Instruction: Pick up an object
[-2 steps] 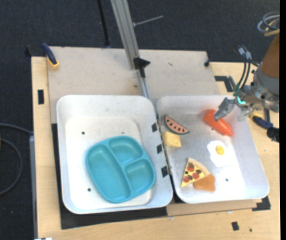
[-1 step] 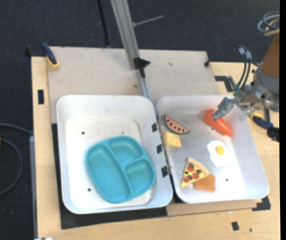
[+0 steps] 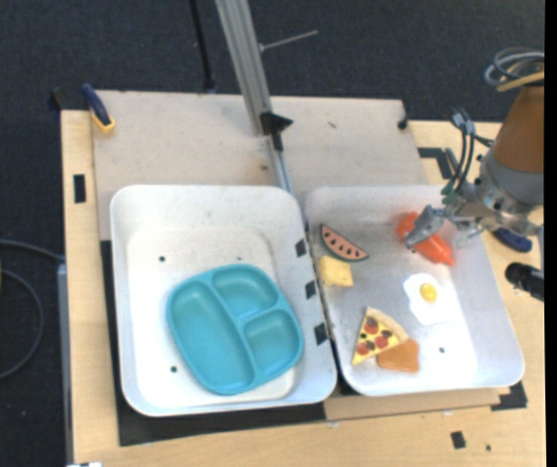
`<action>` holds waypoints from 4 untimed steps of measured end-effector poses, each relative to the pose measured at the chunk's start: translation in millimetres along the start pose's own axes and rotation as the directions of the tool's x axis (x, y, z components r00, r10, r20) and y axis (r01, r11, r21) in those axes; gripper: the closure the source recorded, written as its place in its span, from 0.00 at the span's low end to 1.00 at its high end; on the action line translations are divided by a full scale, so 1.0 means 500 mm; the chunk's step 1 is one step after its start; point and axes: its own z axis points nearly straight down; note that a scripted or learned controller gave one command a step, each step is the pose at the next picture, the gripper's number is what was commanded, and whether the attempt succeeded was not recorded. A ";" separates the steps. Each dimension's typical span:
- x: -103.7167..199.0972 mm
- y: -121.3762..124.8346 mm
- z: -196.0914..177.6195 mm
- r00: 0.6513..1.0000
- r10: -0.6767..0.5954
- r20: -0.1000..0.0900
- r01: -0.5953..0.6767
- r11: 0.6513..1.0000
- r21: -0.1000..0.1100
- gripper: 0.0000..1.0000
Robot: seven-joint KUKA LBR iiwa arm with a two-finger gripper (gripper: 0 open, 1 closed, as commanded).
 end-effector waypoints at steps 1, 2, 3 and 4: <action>0.013 -0.015 0.112 1.000 0.000 -0.001 0.000 1.000 0.002 0.00; 0.010 -0.013 0.199 1.000 0.001 0.003 -0.001 1.000 -0.006 0.00; 0.007 -0.010 0.172 1.000 0.003 0.003 -0.003 1.000 -0.010 1.00; 0.025 -0.006 0.064 1.000 -0.003 0.000 0.003 1.000 -0.008 1.00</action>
